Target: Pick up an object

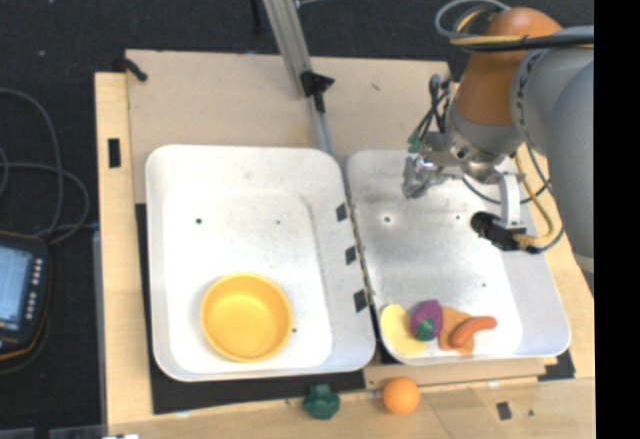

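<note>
— Where does the arm sit relative to the right bin (520, 277)?

— The grey arm (545, 77) with its orange band comes in over that bin's far right corner, and the gripper (418, 177) hangs above the bin's far end, near the left wall. Whether it is spread or pressed together cannot be told from this slant; nothing is visibly pinched in it.

— And the objects in that bin?

— All of them huddle at its near edge, well apart from the gripper. A yellow piece (393, 322) lies furthest toward the left wall, a purple object (428, 312) is just beside it with a small green bit (424, 329) touching its near side, and an orange carrot-like object (470, 329) lies just to the right of those, over an orange wedge.

— Anything outside the right bin?

— The left bin (250, 197) sits side by side with it and holds a yellow bowl (246, 316) in its near part. On the bench, just past the right bin's near-left corner, rests an orange ball (400, 395), and a dark green object (321, 401) lies a little further left of that. A metal pole (290, 37) slants away beyond the seam between the bins.
</note>
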`<action>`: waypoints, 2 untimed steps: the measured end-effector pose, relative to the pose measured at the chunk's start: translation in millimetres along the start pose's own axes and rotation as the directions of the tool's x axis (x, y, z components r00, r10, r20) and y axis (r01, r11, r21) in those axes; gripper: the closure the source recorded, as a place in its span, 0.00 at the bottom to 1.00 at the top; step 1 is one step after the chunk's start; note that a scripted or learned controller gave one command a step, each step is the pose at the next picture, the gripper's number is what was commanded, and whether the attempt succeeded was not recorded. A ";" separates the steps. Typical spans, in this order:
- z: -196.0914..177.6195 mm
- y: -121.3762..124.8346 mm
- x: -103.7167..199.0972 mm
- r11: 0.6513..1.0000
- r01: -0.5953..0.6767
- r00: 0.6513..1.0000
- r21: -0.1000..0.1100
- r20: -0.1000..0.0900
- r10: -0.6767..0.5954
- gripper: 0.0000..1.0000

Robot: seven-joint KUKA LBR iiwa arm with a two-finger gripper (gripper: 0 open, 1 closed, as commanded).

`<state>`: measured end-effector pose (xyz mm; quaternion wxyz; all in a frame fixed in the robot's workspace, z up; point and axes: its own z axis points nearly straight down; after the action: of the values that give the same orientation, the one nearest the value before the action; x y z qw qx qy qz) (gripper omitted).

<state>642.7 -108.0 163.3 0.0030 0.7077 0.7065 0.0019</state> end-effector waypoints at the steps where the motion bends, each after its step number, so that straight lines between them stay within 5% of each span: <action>1: -59.6 0.5 4.0 1.000 0.004 1.000 0.005 -0.001 -0.004 1.00; 2: -120.7 -5.1 5.7 1.000 0.006 1.000 -0.001 0.000 -0.006 1.00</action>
<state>636.7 -102.1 284.0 0.0032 0.7056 0.7086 0.0025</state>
